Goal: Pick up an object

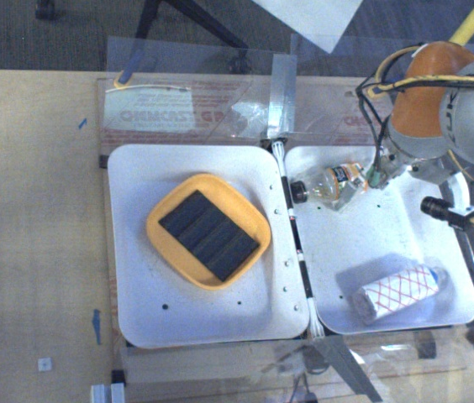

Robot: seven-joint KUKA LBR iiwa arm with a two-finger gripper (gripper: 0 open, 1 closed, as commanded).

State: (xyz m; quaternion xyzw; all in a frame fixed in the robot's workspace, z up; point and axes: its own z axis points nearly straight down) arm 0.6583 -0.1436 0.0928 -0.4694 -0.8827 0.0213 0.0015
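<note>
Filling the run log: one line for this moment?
tool: at small bottle | right bin: bottle, checked roll | left bin: yellow dish

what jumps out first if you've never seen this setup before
The yellow square dish with a dark ribbed insert stands out most, lying in the middle of the left white bin. In the right white bin, a small clear bottle with a black cap lies near the far left corner, and a white cylinder with a red lattice print lies near the front. The grey arm's orange band hangs over the far right.
</note>
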